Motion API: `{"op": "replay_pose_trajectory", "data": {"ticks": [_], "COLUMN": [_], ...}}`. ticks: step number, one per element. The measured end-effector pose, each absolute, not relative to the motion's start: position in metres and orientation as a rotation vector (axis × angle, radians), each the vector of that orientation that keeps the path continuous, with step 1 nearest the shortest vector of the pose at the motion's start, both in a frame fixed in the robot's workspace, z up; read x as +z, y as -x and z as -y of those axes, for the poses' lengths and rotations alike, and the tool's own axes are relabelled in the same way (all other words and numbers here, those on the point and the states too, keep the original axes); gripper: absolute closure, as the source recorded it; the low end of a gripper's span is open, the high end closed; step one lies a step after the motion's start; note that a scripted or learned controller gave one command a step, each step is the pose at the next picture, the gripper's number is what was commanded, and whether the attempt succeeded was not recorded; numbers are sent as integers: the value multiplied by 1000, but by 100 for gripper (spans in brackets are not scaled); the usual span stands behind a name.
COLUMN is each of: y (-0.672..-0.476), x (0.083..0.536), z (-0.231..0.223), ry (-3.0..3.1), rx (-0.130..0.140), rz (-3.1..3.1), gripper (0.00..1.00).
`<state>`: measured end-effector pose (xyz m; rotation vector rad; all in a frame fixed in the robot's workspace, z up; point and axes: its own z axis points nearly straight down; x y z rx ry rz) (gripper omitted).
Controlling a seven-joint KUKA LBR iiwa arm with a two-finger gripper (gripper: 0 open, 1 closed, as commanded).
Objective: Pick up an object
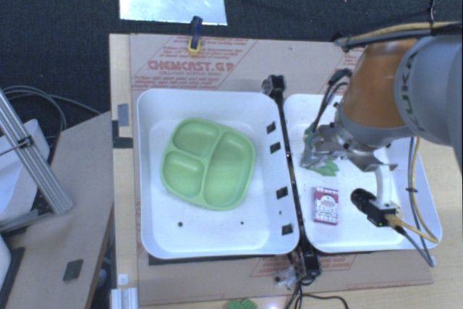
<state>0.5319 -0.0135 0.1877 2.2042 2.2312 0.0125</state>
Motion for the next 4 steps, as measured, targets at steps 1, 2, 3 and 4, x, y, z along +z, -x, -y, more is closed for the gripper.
{"op": "replay_pose_trajectory", "data": {"ticks": [1,2,3,4], "y": [-529,-491,-506,-508], "x": [184,184,96,112], "z": [19,65,85,84], "ry": [-2218,-2226,-2224,-2218], "rx": [2,-2,-5,3], "rz": [-2224,-2218,-2223,-2221], "gripper": [0,0,0,100]}}
